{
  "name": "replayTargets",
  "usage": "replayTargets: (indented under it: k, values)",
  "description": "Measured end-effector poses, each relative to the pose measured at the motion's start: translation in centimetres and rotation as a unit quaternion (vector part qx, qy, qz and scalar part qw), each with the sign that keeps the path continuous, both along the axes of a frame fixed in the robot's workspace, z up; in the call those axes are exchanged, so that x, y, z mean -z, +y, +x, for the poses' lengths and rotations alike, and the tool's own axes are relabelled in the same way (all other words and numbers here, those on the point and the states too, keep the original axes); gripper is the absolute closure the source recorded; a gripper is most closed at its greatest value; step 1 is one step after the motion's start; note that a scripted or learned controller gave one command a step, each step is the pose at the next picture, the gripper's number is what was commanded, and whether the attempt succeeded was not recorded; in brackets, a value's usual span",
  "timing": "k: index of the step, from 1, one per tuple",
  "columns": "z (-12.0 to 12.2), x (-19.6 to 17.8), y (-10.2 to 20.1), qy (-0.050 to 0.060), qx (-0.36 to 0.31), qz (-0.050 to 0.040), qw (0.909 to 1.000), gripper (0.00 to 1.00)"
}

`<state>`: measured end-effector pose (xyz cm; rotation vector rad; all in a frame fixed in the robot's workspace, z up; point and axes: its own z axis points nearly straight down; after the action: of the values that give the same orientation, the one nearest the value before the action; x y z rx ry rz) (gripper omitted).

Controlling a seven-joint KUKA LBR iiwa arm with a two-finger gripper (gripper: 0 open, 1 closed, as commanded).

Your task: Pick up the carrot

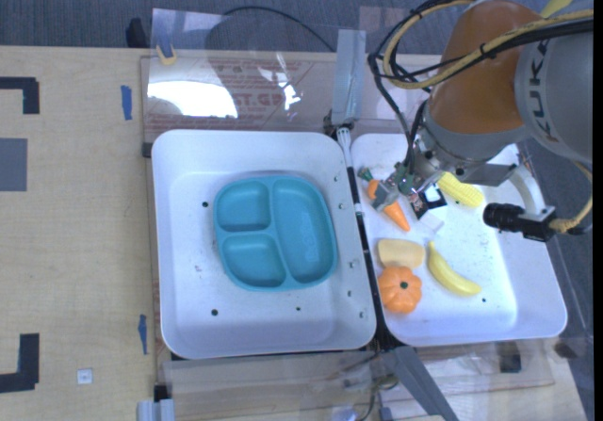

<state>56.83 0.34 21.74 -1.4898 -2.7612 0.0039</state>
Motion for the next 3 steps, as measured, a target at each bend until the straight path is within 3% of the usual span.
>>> replayTargets:
  k: [1,2,3]
  values:
    - [2.4,-2.6,1.0,-0.006,0.061,-0.0002,0.9981,1.0]
    - [-1.2,3.4,-3.4,0.001,0.175,-0.0005,0.9846,1.0]
    - [2.5,-2.7,0.0,-0.006,0.096,0.0002,0.9953,1.0]
